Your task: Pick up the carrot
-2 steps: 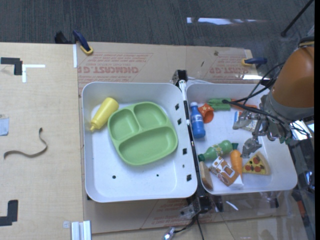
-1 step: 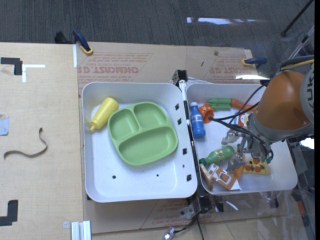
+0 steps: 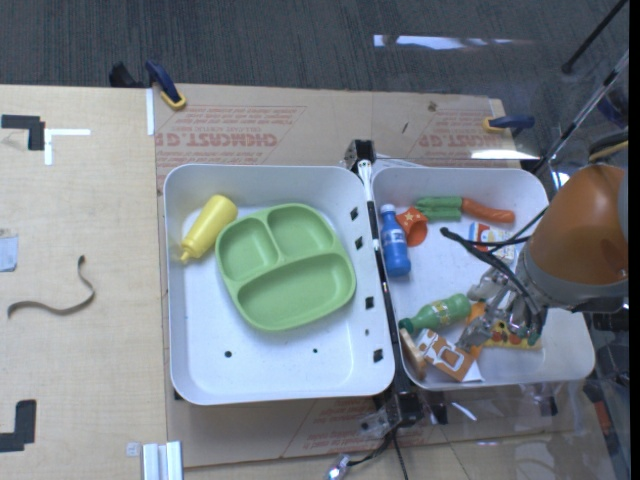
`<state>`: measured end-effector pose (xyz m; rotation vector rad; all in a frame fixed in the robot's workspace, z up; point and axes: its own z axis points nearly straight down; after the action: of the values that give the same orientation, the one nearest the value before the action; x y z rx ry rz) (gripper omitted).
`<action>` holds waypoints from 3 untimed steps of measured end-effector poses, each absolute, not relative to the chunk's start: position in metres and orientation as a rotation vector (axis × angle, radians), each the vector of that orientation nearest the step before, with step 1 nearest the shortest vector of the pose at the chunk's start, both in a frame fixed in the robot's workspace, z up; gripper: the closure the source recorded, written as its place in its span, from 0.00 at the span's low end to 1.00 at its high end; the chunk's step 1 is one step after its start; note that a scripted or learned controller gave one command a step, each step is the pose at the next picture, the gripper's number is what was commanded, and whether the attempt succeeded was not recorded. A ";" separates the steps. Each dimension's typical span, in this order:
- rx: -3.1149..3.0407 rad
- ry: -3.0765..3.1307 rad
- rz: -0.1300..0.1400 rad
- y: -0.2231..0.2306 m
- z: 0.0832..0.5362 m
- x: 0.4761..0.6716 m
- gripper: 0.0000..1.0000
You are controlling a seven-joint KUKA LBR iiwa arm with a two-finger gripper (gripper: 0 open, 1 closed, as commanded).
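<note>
The left bin (image 3: 180, 298) holds a green divided plate (image 3: 285, 265) and a yellow mustard bottle (image 3: 206, 226). The right bin (image 3: 560, 353) holds the carrot (image 3: 466, 209) along its far wall, a blue bottle (image 3: 394, 242) and a green bottle (image 3: 436, 314); the gripper (image 3: 508, 318) hovers low at the near side, grip unclear

Two white bins (image 3: 262, 386) sit side by side. The left one has one green divided plate (image 3: 287, 265) and one yellow bottle (image 3: 206, 226). The right one has one blue bottle (image 3: 393, 244), one green bottle (image 3: 436, 314), one carrot (image 3: 464, 208), and a few small packets I can't count.
</note>
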<state>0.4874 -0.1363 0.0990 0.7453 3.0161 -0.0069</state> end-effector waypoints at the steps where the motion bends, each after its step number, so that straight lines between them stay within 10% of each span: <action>1: 0.739 3.020 -0.008 -0.136 0.106 0.487 1.00; 3: -0.205 3.117 -0.003 -0.118 0.104 0.484 1.00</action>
<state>0.4840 -0.1177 0.1039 -0.2052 3.1172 -0.0032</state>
